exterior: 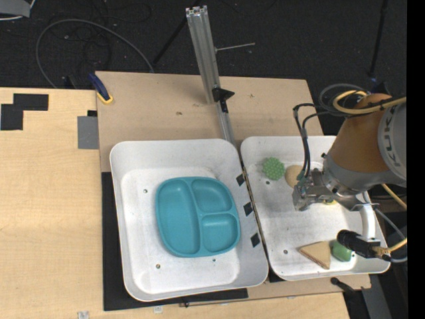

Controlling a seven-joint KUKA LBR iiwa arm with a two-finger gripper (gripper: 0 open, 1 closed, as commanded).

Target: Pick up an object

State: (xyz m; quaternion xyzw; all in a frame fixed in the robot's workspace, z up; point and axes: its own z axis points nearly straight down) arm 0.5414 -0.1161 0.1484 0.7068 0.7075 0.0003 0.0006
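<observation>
Over the right bin (292,231), the grey arm (362,145) with its orange band reaches in from the right and points the end effector (304,195) down at the bin floor. It hangs in the upper middle of that bin. From this slanted view, how far it is open cannot be told, nor whether it grips or touches anything.

A pale round object (293,175) lies just beside the end effector on its upper left. A green spiky ball (272,167) sits next to that object, closer to the wall between the two bins. A small yellow piece (329,201) shows at the right side of the end effector, partly hidden by the wrist. Near the front right corner of the same bin lie a tan wedge (316,253) and a small green piece (341,252), which touch or nearly touch each other and are well apart from the end effector.

The left bin (133,178) holds a teal divided plate (197,216), lying flat near its middle. Both bins rest on the light wooden surface (46,198). A metal post (206,52) rises behind them, between the two bins.
</observation>
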